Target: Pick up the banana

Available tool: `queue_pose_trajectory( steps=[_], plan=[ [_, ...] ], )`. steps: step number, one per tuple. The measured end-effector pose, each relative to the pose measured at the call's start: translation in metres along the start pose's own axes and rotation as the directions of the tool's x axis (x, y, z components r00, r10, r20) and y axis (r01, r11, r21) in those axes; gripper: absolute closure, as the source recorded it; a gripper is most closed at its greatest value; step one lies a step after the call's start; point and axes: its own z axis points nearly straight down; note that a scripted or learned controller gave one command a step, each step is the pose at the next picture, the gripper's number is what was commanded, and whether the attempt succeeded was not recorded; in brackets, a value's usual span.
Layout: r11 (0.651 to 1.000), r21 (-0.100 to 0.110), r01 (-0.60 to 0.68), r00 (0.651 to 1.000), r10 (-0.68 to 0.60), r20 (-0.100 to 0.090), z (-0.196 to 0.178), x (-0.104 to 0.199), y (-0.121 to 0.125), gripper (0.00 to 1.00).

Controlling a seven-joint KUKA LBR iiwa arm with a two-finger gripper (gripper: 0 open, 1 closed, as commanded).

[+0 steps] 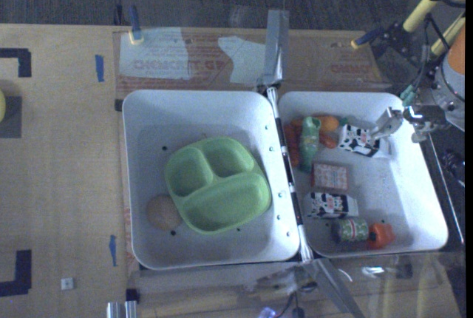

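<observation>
My gripper (403, 124) hangs over the right rim of the right bin (414, 220), at its far right corner. Its pale fingers (385, 123) stand apart, open, with nothing between them. The left fingertip is close to a black-and-white cow-print carton (359, 140) that lies in the far part of that bin. A small yellow rounded thing (2, 106) sits on the bench at the view's left edge, cut off by the frame; I cannot tell what it is.
The right bin also holds a green carton (309, 136), an orange item (328, 123), a pinkish box (330, 176), a second cow-print carton (332, 204), a can (353, 229) and an orange-red piece (380, 235). In the left bin (148, 117) lie a green divided plate (216, 184) and a tan ball (162, 212).
</observation>
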Motion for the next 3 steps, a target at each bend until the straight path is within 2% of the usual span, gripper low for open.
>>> queue_pose_trajectory(
  steps=[1, 2, 3],
  plan=[
    [0.877, 0.004, -0.480, 0.877, 0.480, 0.000, 0.106, 0.018, -0.005, 0.00],
    [0.579, 0.000, -0.816, 0.579, 0.816, -0.002, 0.161, 0.035, -0.041, 0.00],
    [0.285, 0.001, -0.959, 0.285, 0.959, 0.002, 0.082, 0.051, 0.004, 0.00]
  ],
)
